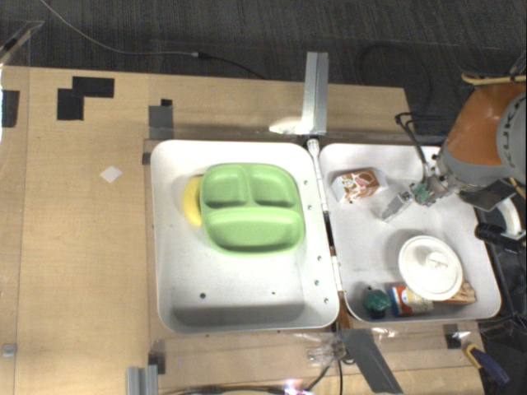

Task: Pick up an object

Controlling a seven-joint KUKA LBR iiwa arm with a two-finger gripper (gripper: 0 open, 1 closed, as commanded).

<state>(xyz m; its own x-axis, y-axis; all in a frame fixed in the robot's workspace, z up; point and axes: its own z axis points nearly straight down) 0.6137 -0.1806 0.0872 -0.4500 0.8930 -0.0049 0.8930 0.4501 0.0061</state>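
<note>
The gripper (397, 205) sits low in the right bin (362, 253), upper middle; whether it is open or closed cannot be told. Just to its left lies a small brown-and-white packet (356, 185), near the bin's upper left corner. A white round lidded container (430, 265) occupies the lower right, with a dark green object (377, 302) and a red-labelled can (408, 300) along the bottom wall. Bare floor remains at centre left. The left bin (181, 286) holds a green divided tray (250, 206) over a yellow item (191, 202).
</note>
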